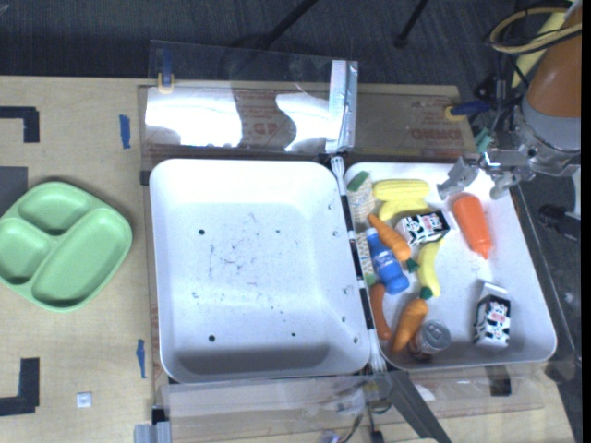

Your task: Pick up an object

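Camera view: gripper at upper right of frame, fingers apart and clamped on nothing, hovering over the right bin; nearest object, an orange carrot, just below it, long axis running top to bottom.

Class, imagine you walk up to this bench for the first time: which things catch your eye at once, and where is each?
The eye lands first on the heap of bright toy food in the right white bin: a large orange carrot, a yellow corn cob, a blue bottle and a cow-patterned carton. The gripper sits at that bin's far edge, beside the carrot. Far left on the bench lies a pale green divided plate.
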`<state>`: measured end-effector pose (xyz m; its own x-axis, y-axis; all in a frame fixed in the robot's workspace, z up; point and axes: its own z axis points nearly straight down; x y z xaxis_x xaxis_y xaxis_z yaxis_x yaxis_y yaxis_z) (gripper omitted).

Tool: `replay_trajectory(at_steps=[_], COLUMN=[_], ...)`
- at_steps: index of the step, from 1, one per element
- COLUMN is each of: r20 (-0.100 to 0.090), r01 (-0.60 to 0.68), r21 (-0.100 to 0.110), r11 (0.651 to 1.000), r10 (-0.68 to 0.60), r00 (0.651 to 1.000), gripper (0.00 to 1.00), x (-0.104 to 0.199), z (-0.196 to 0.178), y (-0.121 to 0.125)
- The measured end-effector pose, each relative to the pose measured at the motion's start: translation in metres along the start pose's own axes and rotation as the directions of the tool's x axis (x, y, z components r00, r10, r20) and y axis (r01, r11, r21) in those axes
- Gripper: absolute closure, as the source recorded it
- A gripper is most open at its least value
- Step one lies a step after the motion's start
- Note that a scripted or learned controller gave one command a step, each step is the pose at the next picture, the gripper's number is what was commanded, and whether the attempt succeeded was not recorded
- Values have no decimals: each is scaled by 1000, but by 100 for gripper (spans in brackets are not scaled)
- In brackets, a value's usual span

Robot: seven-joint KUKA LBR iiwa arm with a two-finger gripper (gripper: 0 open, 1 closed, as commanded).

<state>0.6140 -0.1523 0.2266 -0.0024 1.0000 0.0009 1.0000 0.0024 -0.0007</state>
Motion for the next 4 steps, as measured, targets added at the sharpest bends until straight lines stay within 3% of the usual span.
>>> replay_trajectory(at_steps=[1,2,3,4], r20=[0,21,21,32], r01=[151,324,385,587], r21=[0,-28,-41,-26], r11=[989,946,922,809], r10=[-151,-323,-384,-587], r00=[989,946,923,809], gripper=[0,0,0,0], x=[54,48,26,17], z=[64,114,118,119], y=[-40,-22,-10,-2])
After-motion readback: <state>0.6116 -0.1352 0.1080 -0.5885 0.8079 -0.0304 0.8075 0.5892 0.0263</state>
